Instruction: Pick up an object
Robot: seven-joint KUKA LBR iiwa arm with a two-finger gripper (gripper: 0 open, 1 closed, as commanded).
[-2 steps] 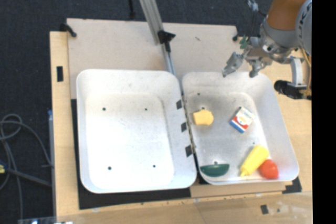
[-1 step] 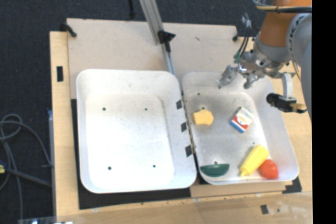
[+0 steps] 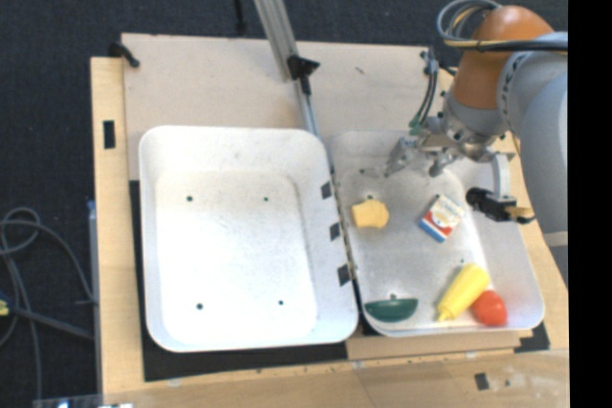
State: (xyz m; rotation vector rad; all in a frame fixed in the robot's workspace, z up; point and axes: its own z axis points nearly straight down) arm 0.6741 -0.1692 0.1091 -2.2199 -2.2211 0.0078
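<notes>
Right bin (image 3: 507, 244): gripper (image 3: 418, 158) (nothing held) above yellow block (image 3: 370, 214).

so two shallow white plastic bins sit side by side on the flat tan wooden surface (image 3: 220, 81), the left bin (image 3: 239, 234) next to the right bin (image 3: 382, 177). In the right bin: a small pale yellow chunk (image 3: 370, 214) near its left wall, a little white carton with red and blue print (image 3: 440, 218) to the right of that. Along the front edge, left to right: a dark green bowl-shaped piece (image 3: 392, 308), a yellow squeeze bottle (image 3: 463, 290), and a round red ball (image 3: 490, 308) just beside the bottle. The metal end effector (image 3: 418, 158) hangs over the bin's back part
</notes>
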